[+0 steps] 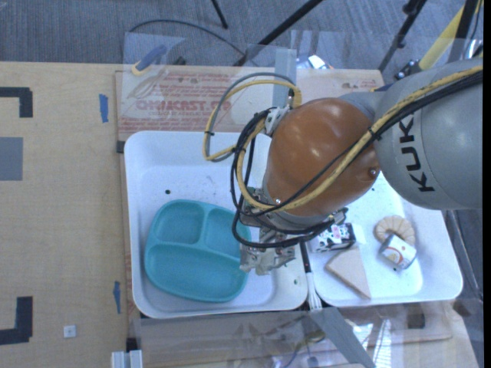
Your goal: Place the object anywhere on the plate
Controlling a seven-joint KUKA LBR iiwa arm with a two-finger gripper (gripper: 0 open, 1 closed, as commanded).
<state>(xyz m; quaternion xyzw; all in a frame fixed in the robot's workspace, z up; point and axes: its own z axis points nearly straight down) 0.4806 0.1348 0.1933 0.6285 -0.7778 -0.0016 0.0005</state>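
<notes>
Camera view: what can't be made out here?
End effector: mostly under the orange wrist; whether it carries anything is unclear.
Teal divided plastic plate: right rim hidden behind the end effector.
Small black-and-white object, right shallow white bin: partly under the arm, too small to identify.

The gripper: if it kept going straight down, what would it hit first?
The gripper would likely meet the right rim of the teal plate, or the left bin beside it; depth is unclear.

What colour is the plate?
The plate is turquoise, a blue-green. It shows best in the camera view.
</notes>
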